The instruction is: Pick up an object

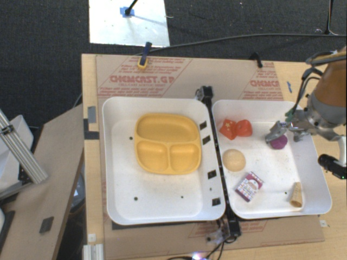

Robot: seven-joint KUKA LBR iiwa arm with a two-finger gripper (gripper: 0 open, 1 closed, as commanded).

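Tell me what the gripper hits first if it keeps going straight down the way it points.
Probably the purple object, which lies right at the gripper in the right bin. Height above it is unclear from this slanted view; a slight miss would meet the bin floor.

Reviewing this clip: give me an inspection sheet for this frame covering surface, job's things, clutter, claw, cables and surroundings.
Surface: bench with a printed board under two white bins, left bin and right bin.
Job's things: right bin holds an orange-red object, a purple object, a beige ball, a small pink packet and a tan cone.
Clutter: yellow divided plate in the left bin.
Claw: claw at the purple object; grip cannot be judged.
Cables: black cable across the dark floor behind the bench.
Surroundings: white sheet on the floor; metal rail at left.
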